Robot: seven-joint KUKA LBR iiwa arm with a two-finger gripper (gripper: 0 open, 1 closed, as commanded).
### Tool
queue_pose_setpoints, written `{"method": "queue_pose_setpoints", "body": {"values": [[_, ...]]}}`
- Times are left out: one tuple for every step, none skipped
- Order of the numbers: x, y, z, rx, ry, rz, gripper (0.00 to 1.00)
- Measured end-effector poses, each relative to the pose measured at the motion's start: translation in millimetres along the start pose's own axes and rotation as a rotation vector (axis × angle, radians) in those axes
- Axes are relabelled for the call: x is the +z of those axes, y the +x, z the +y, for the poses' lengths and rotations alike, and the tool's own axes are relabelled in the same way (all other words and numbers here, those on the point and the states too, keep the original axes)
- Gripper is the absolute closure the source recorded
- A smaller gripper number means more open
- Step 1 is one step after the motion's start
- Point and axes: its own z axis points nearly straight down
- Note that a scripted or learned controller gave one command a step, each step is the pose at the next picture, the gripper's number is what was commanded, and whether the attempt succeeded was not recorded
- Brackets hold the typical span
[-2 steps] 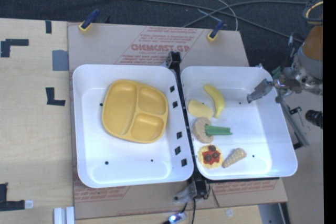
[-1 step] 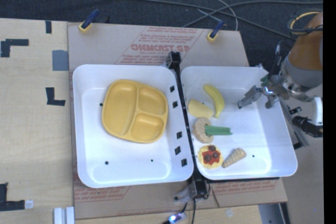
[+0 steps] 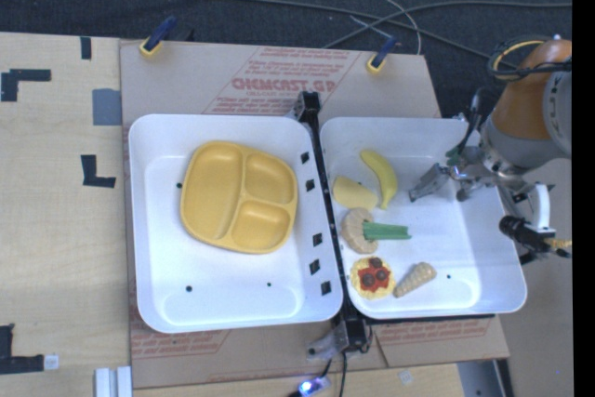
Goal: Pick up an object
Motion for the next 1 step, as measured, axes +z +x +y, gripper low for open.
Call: {"method": "queue_pose_setpoints", "body": {"values": [[32.2, 0.3, 0.6, 0.000, -0.005, -0.002, 0.00]]}}
